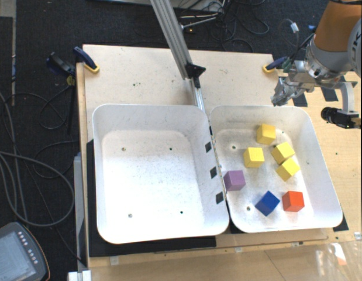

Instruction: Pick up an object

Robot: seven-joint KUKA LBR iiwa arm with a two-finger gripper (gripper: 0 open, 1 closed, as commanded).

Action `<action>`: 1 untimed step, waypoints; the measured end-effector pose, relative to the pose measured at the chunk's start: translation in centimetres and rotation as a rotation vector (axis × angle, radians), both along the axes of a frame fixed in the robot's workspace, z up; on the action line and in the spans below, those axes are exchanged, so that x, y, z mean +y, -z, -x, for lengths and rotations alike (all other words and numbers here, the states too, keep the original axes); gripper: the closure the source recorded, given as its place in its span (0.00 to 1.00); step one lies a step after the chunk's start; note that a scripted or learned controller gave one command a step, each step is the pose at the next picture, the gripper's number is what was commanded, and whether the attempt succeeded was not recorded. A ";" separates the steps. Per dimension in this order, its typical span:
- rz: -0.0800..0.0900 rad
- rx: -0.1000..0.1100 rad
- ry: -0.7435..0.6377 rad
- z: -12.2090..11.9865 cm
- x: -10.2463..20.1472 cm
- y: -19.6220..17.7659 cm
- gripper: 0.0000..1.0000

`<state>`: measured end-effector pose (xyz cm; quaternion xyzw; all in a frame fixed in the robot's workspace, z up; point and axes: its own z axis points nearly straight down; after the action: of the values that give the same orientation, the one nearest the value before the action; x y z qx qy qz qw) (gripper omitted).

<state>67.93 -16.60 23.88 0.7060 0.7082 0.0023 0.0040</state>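
Objects for picking, 7 small blocks, all lie in the right bin (321, 174), and we start from the gripper (282, 96), which hangs at the upper right above that bin's far rim, clear of every block and with nothing visibly between its tips; how far apart they stand we cannot tell from this slant. Above it we see the grey wrist and the orange band (335, 25) of the arm (333, 45), reaching in from the right. Nearest the gripper we find a yellow block (266, 134) toward the back of the bin, and just beside it to the right a second yellow block (282, 151), darker in tone. A third yellow block (254, 156) sits left of that one, and a fourth yellow block (288, 168) lies touching or nearly touching the darker one from below. Further forward we see a purple block (234, 180) close to the bin's left wall, then a blue block (267, 203) and a red block (293, 201) near each other at the front. The left bin (110, 127) sits alongside, its rim meeting the right bin's along the middle. Both bins rest on a pale wooden bench (145, 75), where 2 clamps (81, 60) grip the far corners and a slanted metal rod (172, 28) runs down to the point where the bins meet.
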 end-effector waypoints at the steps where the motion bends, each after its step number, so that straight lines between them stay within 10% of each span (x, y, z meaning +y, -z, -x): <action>1: -0.001 0.006 0.000 -0.1 0.0 0.5 1.00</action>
<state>68.01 -16.56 23.34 0.7060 0.7082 0.0003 0.0014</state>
